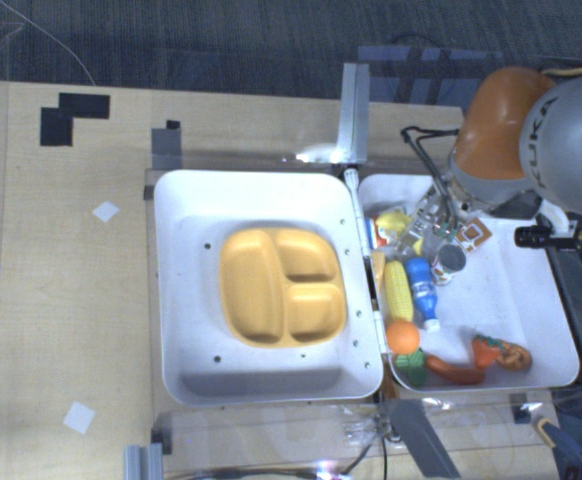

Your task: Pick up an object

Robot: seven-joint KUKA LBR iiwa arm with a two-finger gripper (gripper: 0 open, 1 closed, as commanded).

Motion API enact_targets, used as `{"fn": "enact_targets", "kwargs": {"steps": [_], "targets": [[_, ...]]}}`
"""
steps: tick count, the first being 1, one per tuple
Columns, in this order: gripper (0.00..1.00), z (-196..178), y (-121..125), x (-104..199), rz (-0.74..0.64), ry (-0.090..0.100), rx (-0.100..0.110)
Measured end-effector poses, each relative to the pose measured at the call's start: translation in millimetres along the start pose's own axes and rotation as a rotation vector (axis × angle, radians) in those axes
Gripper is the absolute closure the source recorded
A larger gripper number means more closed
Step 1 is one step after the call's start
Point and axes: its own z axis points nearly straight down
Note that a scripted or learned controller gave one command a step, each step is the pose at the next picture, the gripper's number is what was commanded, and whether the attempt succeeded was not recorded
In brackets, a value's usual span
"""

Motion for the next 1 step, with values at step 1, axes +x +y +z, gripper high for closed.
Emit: {"fn": "enact_targets", "kwargs": {"steps": [1], "targets": [[1.0,11.5,8.7,-19.2,-0.03,0.013,0.001]]}}
